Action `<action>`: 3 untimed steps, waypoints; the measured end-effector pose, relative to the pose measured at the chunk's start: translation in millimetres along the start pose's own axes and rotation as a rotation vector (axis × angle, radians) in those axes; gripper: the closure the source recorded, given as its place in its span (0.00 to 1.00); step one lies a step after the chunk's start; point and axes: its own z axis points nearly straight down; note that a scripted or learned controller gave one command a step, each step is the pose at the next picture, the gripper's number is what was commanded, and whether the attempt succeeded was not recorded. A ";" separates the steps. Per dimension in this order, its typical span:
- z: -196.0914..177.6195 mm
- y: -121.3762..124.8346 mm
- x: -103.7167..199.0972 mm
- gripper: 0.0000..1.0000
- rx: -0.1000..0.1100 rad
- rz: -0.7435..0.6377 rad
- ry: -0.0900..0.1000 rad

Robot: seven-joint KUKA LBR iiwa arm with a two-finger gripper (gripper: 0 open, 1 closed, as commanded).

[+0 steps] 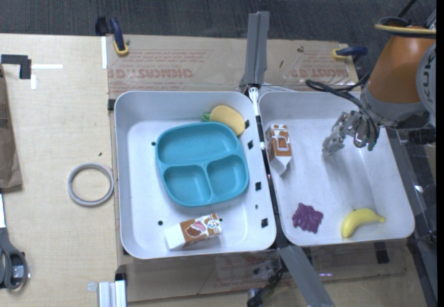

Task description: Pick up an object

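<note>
The yellow lemon-shaped toy [228, 118] at the far edge of the left white bin [128, 160] is partly hidden behind the blue three-compartment plastic tray [202, 163], with a green bit beside it too small to identify. Metal scissors [12, 264] on the desk [55, 132] and a brown paper bag [8, 139] are cut off by the left edge. The printing on the small brown-and-white carton [194, 231] is too blurred to read.

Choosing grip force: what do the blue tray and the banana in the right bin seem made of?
Divided blue tray: likely hard plastic, judging by its smooth, uniform colour and moulded compartments. Banana: probably a plastic toy, evenly yellow with a slight sheen, though real fruit can't be excluded.
</note>
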 end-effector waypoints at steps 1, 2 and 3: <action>-21.1 68.4 17.0 1.00 -0.001 -0.151 -0.001; -21.0 68.1 17.0 0.00 -0.001 -0.151 -0.001; 0.7 40.3 31.6 0.00 0.003 0.516 0.003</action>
